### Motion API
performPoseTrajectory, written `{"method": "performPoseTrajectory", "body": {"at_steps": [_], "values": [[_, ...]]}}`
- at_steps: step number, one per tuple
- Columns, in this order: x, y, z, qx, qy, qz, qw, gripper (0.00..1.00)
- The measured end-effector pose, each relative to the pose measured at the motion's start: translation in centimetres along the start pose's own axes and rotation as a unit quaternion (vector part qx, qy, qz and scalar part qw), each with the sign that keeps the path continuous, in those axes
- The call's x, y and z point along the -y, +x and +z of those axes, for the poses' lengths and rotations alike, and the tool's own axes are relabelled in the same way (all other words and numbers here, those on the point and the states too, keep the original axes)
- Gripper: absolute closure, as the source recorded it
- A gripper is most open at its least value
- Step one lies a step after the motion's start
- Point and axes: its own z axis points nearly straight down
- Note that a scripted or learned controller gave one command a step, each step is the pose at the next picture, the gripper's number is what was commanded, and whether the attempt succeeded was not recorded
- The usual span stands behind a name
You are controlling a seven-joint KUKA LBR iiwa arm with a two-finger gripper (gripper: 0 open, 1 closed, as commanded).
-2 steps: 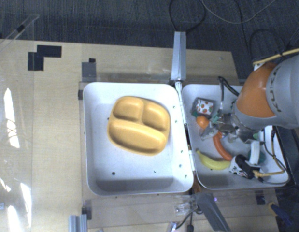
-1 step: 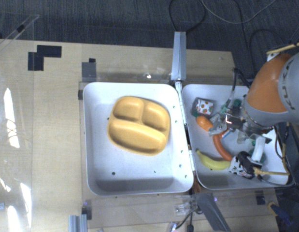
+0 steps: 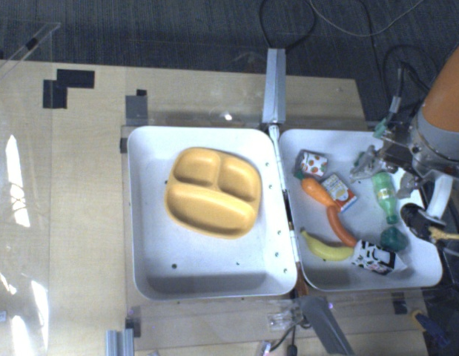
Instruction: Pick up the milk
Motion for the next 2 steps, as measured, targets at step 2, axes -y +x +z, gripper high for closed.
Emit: {"method": "performPoseTrajectory", "body": {"at_steps": [2], "values": [[2.2,-2.4,19.7,-0.001,-0.004,0.011,0.9999,0.00]]}}
